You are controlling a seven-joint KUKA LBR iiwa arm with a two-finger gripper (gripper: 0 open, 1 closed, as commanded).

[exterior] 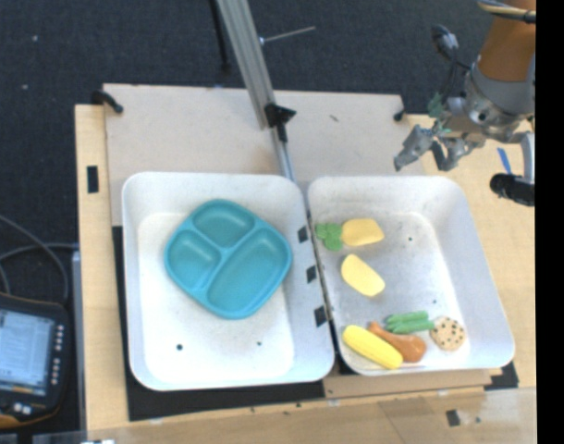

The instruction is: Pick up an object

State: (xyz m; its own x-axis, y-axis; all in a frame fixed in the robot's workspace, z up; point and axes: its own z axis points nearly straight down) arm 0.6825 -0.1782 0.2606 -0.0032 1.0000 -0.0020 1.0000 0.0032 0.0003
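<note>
The pincer (428,153) hangs above the far rim of the right-hand bin (467,213), its two fingers spread apart with nothing between them, so the pick has not yet begun. Everything worth taking lies nearer the camera than the pincer and lower in the view. Closest to it, off toward the middle of the bench, is a yellow piece (362,232) with a green leafy bit (329,236) touching its far side; just beyond that, further from the pincer, lies a second yellow piece (362,275) on its own. Furthest from the pincer, along the near wall of the bin, a banana (372,347), a carrot (400,342), a green pod (409,321) and a cookie (447,333) crowd together, some touching. The blue divided plate (228,258) sits in the other bin, well away. The lone yellow piece looks the safest target, since bare floor surrounds it and the fingers could come down either side without nudging a neighbour. A good approach would centre over it, turn the fingers across its narrow width, descend straight, and close only once low enough. The crowded group risks a glancing, failed grasp.
</note>
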